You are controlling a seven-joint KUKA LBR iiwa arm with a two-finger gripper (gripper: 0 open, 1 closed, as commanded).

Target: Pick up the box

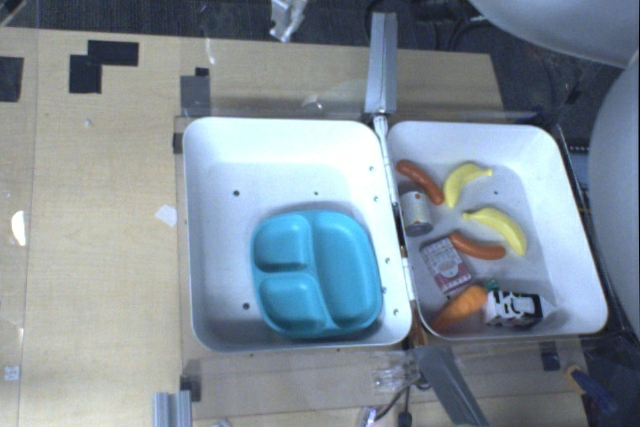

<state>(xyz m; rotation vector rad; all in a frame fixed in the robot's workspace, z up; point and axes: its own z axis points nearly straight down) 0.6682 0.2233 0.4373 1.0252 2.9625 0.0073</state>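
Observation:
The box [444,262] is small and flat with a reddish printed face. It lies in the right bin [560,205], near that bin's middle front, between a sausage and a carrot. My gripper [285,15] hangs high at the top of the view, above the bench behind the left bin [215,215]. It is far from the box, up and to the left of it. Nothing shows beneath it but the dark floor and the bench edge.
Around the box lie two bananas [498,227], two sausages [478,246], a carrot [460,305], a small can [415,212] and a black-and-white carton [515,307]. A blue divided tray [315,270] sits in the left bin. A metal post [382,65] stands behind the bins' shared wall.

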